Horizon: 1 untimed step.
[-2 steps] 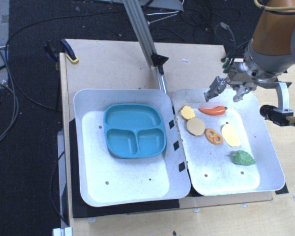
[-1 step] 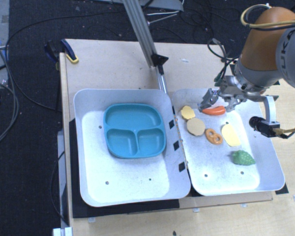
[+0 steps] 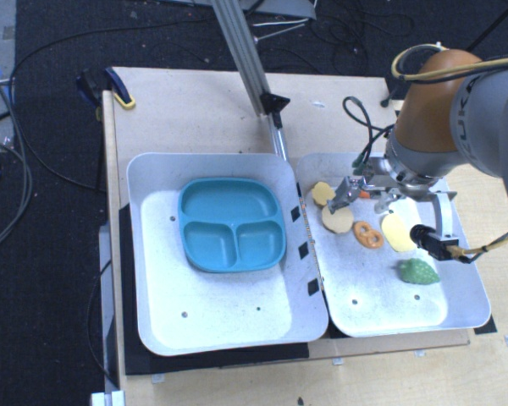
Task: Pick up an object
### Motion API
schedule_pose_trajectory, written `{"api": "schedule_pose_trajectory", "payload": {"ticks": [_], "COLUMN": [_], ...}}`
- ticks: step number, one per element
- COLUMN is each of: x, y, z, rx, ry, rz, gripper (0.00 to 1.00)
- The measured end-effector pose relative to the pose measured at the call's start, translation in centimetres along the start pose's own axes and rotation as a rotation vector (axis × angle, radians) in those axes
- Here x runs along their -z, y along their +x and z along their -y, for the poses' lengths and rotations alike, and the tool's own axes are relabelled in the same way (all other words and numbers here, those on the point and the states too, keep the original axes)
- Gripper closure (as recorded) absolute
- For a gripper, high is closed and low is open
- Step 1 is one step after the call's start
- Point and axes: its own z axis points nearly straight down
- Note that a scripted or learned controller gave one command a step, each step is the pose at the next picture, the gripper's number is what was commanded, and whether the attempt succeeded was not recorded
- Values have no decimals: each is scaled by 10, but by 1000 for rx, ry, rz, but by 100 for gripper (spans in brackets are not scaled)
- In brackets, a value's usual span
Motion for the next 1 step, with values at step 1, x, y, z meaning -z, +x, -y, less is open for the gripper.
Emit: {"api": "schedule_pose_trajectory", "payload": {"ticks": [1], "x": [-44], "y": [5], "z": [-1], "rx": [0], "ry": [-4], "rz": [0], "gripper": [0]}}
